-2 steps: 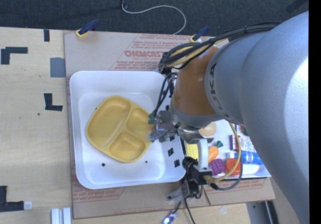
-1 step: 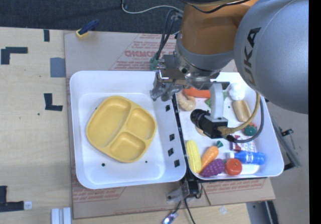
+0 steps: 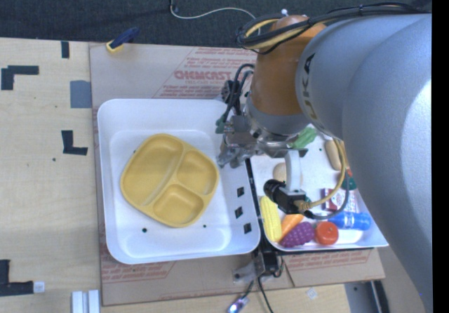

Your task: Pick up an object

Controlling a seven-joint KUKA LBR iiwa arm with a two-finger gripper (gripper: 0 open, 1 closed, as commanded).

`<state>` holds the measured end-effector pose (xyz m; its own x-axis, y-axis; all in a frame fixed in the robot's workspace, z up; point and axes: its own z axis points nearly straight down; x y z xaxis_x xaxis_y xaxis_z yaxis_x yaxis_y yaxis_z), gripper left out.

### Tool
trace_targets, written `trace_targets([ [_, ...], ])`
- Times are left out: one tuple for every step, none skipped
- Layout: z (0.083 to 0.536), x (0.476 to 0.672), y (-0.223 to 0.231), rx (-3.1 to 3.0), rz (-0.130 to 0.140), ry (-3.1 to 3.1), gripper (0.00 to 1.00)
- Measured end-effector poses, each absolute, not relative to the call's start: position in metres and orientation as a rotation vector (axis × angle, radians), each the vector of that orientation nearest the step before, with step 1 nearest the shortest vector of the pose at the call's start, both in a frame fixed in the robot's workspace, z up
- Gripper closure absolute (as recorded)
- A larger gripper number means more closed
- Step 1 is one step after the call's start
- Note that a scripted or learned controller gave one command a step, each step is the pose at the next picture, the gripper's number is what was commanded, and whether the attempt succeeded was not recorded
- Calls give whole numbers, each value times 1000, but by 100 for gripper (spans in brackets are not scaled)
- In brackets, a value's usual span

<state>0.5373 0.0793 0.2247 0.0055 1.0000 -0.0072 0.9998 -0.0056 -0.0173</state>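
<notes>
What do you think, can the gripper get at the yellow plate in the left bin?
Probably yes: the yellow divided plate lies uncovered in the left bin, and the gripper hangs near the bins' shared wall, with nothing between them.

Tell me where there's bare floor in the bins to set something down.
Left bin: a wide bare strip between the yellow divided plate and the near wall, a narrower one along the far wall. Right bin: crowded; corn, carrot, purple grapes and a tomato pack its near corner, and the arm covers the rest.
</notes>
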Motion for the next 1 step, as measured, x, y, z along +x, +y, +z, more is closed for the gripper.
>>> trace_targets([
  [232, 539, 83, -2220, 10, -2220, 0],
])
